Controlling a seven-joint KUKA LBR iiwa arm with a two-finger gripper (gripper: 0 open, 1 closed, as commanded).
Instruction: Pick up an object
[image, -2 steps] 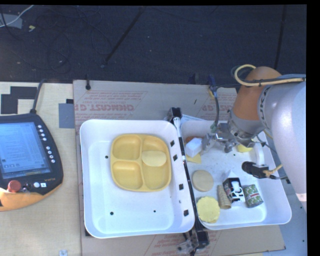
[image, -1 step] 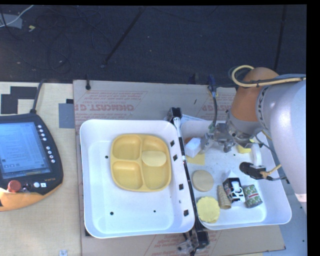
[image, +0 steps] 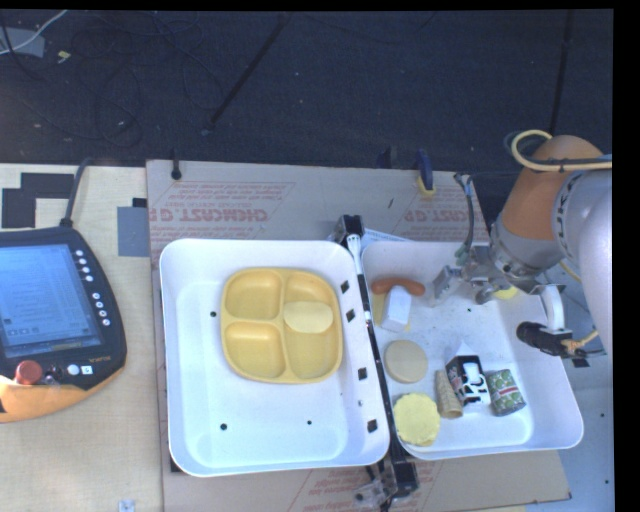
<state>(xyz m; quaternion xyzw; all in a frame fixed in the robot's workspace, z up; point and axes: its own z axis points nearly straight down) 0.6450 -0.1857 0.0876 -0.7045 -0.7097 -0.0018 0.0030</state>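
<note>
Orange sausage (image: 397, 287) lies left of my gripper (image: 468, 280), long axis left-right; grip state: can't tell.

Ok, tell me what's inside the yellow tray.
The tray holds one pale yellow round piece in its upper right compartment. What that piece covers is hidden.
</note>
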